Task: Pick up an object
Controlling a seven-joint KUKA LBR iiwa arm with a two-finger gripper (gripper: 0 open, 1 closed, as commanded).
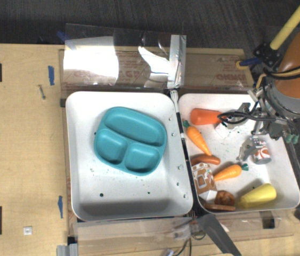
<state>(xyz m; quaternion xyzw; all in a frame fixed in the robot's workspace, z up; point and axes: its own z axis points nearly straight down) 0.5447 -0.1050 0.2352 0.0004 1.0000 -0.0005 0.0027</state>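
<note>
I see the claw (252, 149) low over the right bin (291, 159), at the right of the frame, but I cannot tell its state from here. Objects lie around it: an orange-red piece (205, 116) upper left, two carrots (197, 137) (228, 172), a yellow item (258, 194) at the bottom. The left bin (80, 143) holds a teal divided tray (130, 140).
</note>
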